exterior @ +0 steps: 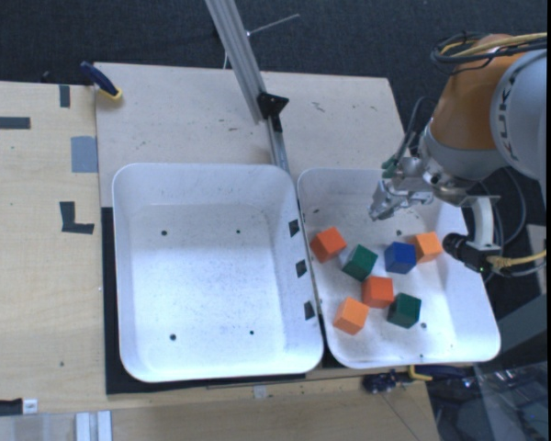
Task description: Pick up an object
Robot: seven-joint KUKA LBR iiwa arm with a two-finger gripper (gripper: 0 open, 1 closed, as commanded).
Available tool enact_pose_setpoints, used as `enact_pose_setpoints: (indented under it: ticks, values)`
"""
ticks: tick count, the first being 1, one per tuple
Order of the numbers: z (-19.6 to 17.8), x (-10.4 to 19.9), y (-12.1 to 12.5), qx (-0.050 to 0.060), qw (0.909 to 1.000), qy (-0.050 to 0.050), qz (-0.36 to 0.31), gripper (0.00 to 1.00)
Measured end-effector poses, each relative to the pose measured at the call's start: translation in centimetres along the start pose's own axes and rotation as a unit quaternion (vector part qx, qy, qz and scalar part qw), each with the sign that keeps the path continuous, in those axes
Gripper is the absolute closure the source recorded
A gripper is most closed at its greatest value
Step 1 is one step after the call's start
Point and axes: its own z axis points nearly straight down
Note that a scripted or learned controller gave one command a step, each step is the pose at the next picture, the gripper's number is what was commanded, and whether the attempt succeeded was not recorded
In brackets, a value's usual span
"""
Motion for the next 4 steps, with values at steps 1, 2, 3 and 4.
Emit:
enact_pose_setpoints:
  ticks: [1,2,3,4]
  values:
    - [-5.1,0.0,0.1,-0.001,1.0000,0.000,0.000,1.00]
    - [-3.5,5.4,-0.4,0.003,1.0000,0.001,-0.002,1.00]
    - [-4.2,10.8,-0.8,0.002,1.0000,0.001,-0.003,1.00]
    - [-2.5,16.3,-0.8,0.004,1.0000,0.001,-0.003,1.00]
